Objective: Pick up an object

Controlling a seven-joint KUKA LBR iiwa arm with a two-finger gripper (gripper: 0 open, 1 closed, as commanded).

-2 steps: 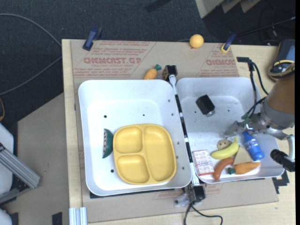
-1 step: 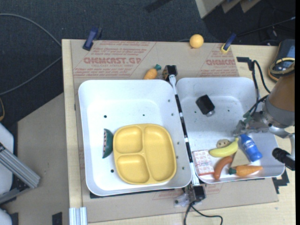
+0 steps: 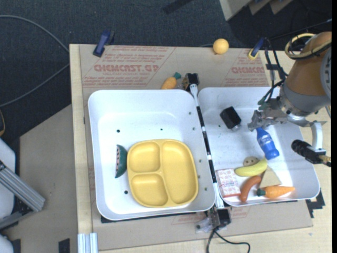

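Note:
My gripper (image 3: 262,122) hangs low over the right bin (image 3: 310,186), near its upper middle. A blue bottle (image 3: 268,144) with a white cap lies right below it, the cap end touching or nearly touching the gripper's tip. To the gripper's left rests a small black block (image 3: 230,117). Toward the bin's front lie a banana (image 3: 251,168), an orange sausage (image 3: 248,187), a carrot (image 3: 278,192), a pale wedge (image 3: 271,178) and a red-and-white box (image 3: 227,182).
The left bin (image 3: 100,115) holds a yellow divided plate (image 3: 161,172) and a watermelon slice (image 3: 120,161). Behind the bins lie a small orange toy (image 3: 170,82) and a yellow ball (image 3: 221,46). Blue clamps (image 3: 102,44) grip the bench's far edge. The arm's grey body (image 3: 308,78) fills the right side.

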